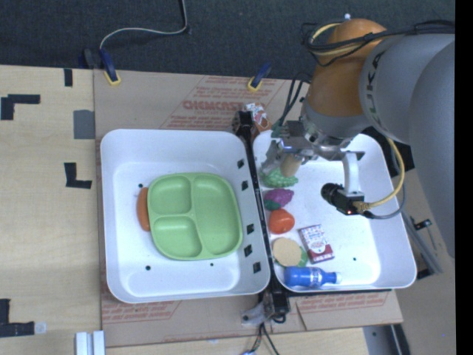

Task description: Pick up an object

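Note:
My gripper hangs low at the far left of the right bin, right over a green leafy toy. A tan piece shows just under the gripper; whether it is held is unclear. In a row toward the front lie a purple toy, a red-orange tomato-like toy, a tan round piece and a blue bottle on its side. A red and white carton lies beside them.
The left bin holds a green divided plate with an orange sausage-like toy against its left edge. A small wrapped item sits by the top of the black divider. The arm's body looms over the right bin's far right.

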Robot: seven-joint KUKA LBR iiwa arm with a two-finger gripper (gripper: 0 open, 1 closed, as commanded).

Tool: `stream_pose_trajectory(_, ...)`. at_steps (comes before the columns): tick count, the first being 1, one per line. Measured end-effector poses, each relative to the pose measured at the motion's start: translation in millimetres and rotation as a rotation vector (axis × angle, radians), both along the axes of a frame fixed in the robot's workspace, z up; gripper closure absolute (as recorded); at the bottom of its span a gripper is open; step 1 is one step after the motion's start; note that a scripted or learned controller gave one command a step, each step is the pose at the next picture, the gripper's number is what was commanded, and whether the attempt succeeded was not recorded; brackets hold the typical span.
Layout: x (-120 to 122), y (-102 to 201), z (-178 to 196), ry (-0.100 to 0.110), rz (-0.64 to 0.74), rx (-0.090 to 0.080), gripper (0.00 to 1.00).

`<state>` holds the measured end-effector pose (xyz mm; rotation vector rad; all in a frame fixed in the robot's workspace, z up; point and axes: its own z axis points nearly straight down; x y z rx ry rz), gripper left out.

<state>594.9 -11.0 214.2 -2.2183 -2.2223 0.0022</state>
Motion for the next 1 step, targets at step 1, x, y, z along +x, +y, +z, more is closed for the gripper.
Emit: stream_pose_trajectory(1, 23.8, -45.6, -19.8, 0.000, -0.001, -0.001, 1.00)
